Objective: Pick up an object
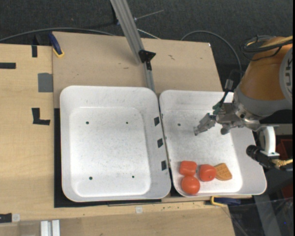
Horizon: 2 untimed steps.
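Three red rounded pieces [188, 167] [207, 172] [190, 185] and an orange-brown piece [223, 171] lie together at the near end of the right bin [187, 107]. My gripper [214, 128] hangs over the middle of that bin, some way behind the pieces and slightly to their right. It is open, with nothing between its fingers: one grey fingertip [201, 127] points left and down, and the other sits closer to the wrist.
The left bin [108, 141] adjoins the right one along a shared rim with black clips. A metal pole [130, 28] slants down from the top to the bins' far junction. The arm's orange band [265, 75] stands at the right.
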Each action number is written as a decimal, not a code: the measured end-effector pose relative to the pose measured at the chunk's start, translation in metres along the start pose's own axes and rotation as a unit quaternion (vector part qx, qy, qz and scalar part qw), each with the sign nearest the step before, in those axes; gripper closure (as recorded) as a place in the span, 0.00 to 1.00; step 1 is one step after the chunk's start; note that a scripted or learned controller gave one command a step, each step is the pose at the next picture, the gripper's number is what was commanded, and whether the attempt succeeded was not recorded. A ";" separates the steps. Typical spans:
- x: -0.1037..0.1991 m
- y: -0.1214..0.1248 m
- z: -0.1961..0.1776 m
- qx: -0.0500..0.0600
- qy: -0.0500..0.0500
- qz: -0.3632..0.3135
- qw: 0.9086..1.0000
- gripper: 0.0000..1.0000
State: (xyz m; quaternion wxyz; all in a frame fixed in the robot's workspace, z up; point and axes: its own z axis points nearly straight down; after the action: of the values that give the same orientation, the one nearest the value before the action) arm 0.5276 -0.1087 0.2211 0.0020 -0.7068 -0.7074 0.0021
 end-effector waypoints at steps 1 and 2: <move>-0.009 -0.003 0.052 0.001 0.000 0.001 1.000 0.00; -0.008 0.005 0.110 0.001 0.001 0.000 1.000 0.00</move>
State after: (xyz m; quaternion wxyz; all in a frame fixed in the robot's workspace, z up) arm 0.5315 -0.1168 0.1109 0.0033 -0.7067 -0.7075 0.0026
